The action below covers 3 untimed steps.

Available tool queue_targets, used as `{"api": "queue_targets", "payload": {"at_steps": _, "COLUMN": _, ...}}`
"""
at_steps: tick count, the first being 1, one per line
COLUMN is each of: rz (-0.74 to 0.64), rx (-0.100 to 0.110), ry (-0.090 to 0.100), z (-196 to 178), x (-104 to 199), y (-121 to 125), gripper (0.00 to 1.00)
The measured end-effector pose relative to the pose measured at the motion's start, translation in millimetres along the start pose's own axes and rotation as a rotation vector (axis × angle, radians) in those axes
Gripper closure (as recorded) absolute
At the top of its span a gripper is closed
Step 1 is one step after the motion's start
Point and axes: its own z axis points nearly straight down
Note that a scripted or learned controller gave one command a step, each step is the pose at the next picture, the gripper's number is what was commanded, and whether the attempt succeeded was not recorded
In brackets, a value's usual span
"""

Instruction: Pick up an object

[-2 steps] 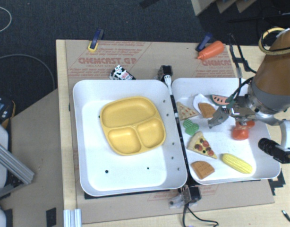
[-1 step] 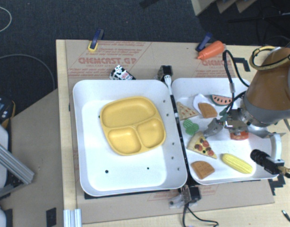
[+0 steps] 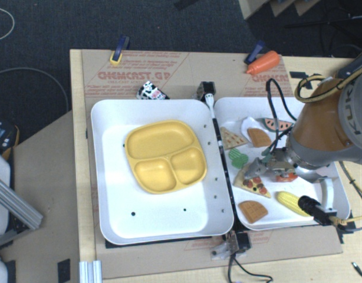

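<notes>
Seen from above, the arm's gripper (image 3: pixel 274 163) hangs low in the right bin (image 3: pixel 340 187) over a pizza slice (image 3: pixel 252 181), fingers apparently closed though I cannot tell, the light, stiff toy best pinched across its thin edges

red block lettering is seen printed on the tan board (image 3: pixel 187 69) covering the bench, behind the two bins. the largest line, left of centre, is read as "chemcast gp", its end partly lost. smaller red lines above and below it are too blurred to be made out. a second patch of red print is noted on the same board at the right, beside the orange clamp (image 3: pixel 263 62); it cannot be read. no other lettering, numbers or labels are legible.
</notes>
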Motion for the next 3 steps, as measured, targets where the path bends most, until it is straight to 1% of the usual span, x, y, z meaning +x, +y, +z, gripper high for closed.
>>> {"api": "queue_targets", "payload": {"at_steps": 1, "rz": 0.0, "rx": -0.007, "ry": 0.001, "z": 18.1, "x": 0.6, "y": 1.7, "gripper": 0.0}}
{"api": "queue_targets", "payload": {"at_steps": 2, "rz": -0.001, "rx": -0.019, "ry": 0.0, "z": 5.4, "x": 1.6, "y": 4.3, "gripper": 1.0}}
{"api": "queue_targets", "payload": {"at_steps": 3, "rz": 0.0, "rx": -0.014, "ry": -0.005, "z": -46.3, "x": -8.9, "y": 7.3, "gripper": 1.0}}
